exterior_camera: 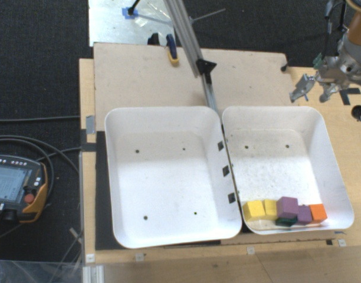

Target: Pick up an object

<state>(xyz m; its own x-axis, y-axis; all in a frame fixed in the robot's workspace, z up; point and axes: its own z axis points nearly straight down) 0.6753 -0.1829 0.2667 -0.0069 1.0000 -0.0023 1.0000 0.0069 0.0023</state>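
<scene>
A KUKA arm's jaws (pixel 313 91) hang spread and holding nothing above the counter (pixel 245 81), just past the far rim of the right bin (pixel 331 152). The blocks lie well apart from them, huddled along that bin's near wall: two yellow blocks (pixel 261 209), a purple block (pixel 288 206), a dark green piece (pixel 285 220) and an orange block (pixel 318 211). The pick would likely go best on an end block, jaws straddling its free sides, clear of the wall.
</scene>
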